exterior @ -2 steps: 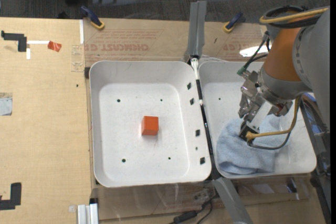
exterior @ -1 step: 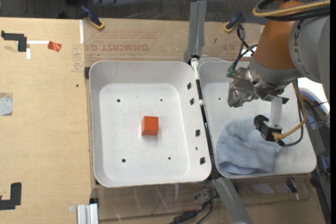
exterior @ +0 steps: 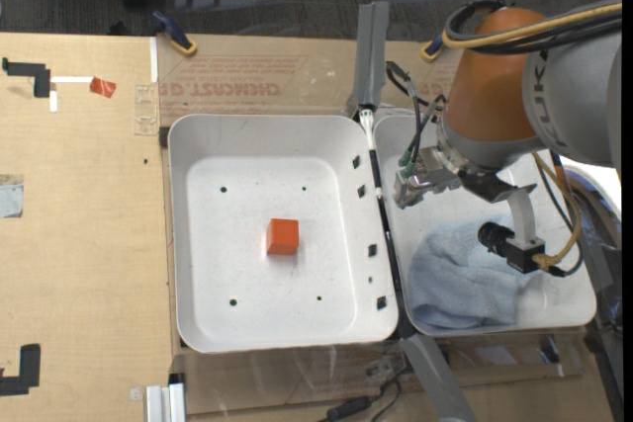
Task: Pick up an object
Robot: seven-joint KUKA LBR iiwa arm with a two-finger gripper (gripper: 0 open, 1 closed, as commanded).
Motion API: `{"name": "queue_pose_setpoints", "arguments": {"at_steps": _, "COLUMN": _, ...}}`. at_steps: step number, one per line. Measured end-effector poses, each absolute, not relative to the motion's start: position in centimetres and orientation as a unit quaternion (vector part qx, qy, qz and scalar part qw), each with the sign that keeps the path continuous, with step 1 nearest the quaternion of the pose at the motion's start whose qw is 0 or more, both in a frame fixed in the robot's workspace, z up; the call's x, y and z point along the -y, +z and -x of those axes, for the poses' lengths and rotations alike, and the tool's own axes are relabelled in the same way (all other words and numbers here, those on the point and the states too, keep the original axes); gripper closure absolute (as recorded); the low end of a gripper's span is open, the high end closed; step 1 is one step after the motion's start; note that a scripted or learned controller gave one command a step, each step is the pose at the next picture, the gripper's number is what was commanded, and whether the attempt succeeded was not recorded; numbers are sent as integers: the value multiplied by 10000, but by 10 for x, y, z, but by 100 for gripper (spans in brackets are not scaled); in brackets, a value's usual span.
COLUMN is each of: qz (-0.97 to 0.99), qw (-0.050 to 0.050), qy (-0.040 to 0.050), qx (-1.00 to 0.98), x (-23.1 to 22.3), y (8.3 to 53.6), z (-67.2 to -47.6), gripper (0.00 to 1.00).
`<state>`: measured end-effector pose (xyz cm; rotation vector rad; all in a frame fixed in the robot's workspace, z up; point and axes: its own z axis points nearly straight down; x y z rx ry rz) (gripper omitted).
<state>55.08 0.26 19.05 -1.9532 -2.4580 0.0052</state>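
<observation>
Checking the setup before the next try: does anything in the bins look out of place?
The pale blue cloth lies crumpled in a heap in the right white bin, bunched toward its near-left corner. The orange cube sits squarely in the left white bin.

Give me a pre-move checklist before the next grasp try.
1. Target in view: orange block in left bin, unobstructed: ok.
2. Second candidate: blue cloth bunched in right bin: ok.
3. Tool position: over right bin near the divider, not above the block: not ok for a block pick.
4. Tool carrying anything: cannot tell.
5. Path across to left bin: only the bin rims between: ok.
</observation>
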Motion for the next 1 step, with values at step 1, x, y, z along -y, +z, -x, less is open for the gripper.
{"name": "queue_pose_setpoints", "arguments": {"at_steps": 1, "qz": 7938, "qw": 1, "qy": 21, "qx": 6081, "x": 28, "y": 194, "z": -573, "gripper": 100}}
